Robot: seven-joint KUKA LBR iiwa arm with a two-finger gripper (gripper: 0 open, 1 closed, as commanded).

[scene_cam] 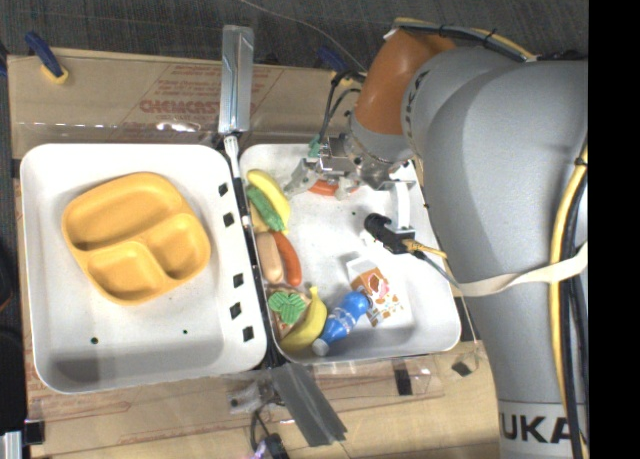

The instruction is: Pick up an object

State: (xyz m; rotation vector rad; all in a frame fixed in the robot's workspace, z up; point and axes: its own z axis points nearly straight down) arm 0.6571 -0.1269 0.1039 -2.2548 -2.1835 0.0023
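Under the gripper (322, 175) lay a small orange toy (324, 187), likely light and hard (finger spread unclear); grab its middle.

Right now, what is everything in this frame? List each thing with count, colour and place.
bins: 2, white, side by side
divided tray: 1, yellow, left bin
bananas: 2, yellow, right bin along its left wall
hot dog: 1, tan and orange-red, between the bananas
bottle: 1, blue, right bin front
carton: 1, white and orange, beside the bottle
orange item: 1, under the gripper, identity unclear
gripper: 1, grey, right bin rear
arm: 1, grey, orange band
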